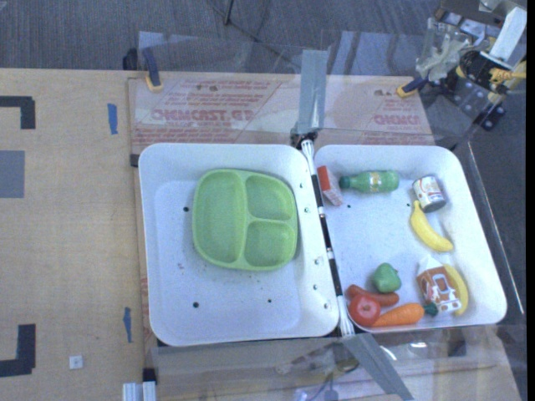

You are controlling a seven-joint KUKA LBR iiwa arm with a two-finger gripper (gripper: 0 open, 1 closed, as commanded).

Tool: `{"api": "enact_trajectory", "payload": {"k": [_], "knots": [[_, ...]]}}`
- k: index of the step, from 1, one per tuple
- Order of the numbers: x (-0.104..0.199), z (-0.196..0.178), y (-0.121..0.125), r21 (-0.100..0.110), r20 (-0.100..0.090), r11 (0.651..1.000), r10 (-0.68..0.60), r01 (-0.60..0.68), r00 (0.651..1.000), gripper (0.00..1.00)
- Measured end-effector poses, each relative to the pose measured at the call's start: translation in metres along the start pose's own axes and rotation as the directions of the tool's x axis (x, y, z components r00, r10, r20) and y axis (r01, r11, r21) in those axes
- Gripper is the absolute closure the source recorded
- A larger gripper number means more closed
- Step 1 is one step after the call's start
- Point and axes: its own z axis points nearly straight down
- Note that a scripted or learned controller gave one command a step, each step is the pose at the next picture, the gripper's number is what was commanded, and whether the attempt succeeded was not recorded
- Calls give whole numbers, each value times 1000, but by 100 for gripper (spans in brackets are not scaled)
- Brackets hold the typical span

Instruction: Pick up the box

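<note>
A small red and white box lies against the left wall of the right bin, just left of a green bottle. An orange and white carton lies near that bin's front right corner. My gripper hangs at the top right, beyond the bin's far right corner and well away from both boxes. Nothing shows between its fingers.
The right bin also holds a can, a banana, a second banana, a green pepper, a tomato and a carrot. A green divided plate sits in the left bin.
</note>
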Motion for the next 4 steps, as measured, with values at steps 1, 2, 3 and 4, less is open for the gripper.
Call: {"api": "enact_trajectory", "payload": {"k": [1,2,3,4], "knots": [[2,-11,0,-4,1,1000,-4,4,1000,100],[-19,0,-14,7,0,1000,-14,14,1000,100],[-17,-11,-14,3,2,1000,-17,17,1000,100],[-17,-11,-14,4,2,1000,-18,18,1000,0]]}}
